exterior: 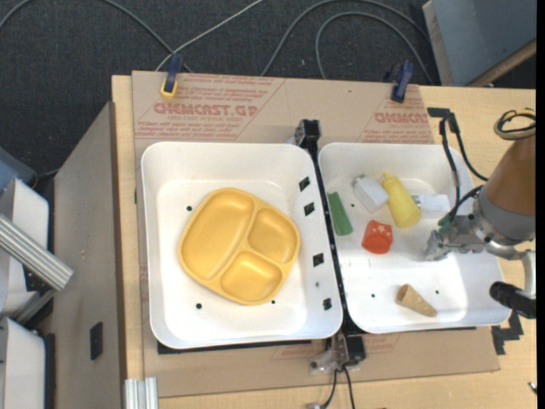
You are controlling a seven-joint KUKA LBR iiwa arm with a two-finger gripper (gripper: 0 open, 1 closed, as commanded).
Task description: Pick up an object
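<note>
In right bin point(477, 309): red block point(377, 237), glossy, perhaps strawberry-shaped; end effector point(441, 244) state unclear.

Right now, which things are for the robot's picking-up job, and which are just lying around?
For the job:
gripper
yellow bottle
red piece
green stick
tan wedge
white block

Just lying around:
yellow divided plate in the left bin
blue clamps
black cables

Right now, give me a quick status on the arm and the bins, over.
Hand low over the right bin, nothing seen held. Nearest: yellow bottle, red block, tan wedge. Yellow divided plate in the left bin.
</note>
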